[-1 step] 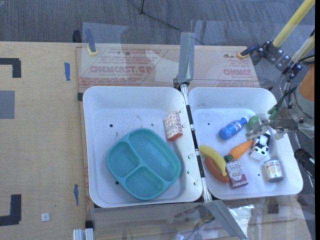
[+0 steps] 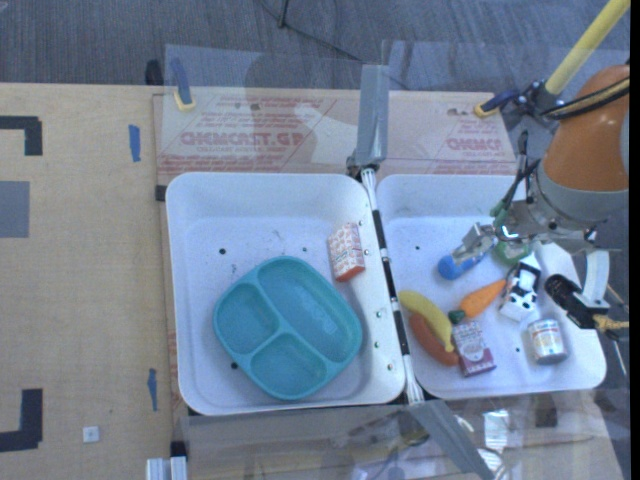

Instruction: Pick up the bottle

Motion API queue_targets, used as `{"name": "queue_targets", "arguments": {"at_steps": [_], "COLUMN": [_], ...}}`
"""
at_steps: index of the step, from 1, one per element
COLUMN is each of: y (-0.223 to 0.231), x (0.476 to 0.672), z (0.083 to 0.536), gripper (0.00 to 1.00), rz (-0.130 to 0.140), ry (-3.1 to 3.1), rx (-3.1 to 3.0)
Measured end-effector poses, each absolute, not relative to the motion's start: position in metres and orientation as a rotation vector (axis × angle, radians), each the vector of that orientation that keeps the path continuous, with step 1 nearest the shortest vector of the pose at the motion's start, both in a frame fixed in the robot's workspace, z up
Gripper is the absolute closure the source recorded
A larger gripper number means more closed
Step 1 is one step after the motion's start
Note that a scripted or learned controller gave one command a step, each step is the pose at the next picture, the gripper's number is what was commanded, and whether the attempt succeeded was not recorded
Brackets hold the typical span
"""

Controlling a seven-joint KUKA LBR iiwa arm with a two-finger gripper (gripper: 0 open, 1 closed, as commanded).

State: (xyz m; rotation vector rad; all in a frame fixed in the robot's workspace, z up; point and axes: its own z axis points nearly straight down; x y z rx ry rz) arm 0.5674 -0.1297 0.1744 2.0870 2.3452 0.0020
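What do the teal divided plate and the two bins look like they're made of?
Teal divided plate: likely moulded plastic, smooth with a soft sheen, uniform colour. Left bin and right bin: probably thin white plastic, matte, with rounded formed corners; cannot confirm.

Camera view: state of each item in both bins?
Teal divided plate: flat, left bin.
Small carton: lying beside plate's upper right.
Banana: lying, right bin.
Carrot: lying.
Juice box: lying flat.
Can: upright.
Gripper: low over blue object.
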Motion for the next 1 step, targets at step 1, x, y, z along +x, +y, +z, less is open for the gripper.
{"name": "queue_targets", "arguments": {"at_steps": [1], "y": [-0.1352], "x": [0.5959], "z": [0.0884], "gripper": [0.00], "rz": [0.008], "ry": [2.301], "rx": [2.127]}}
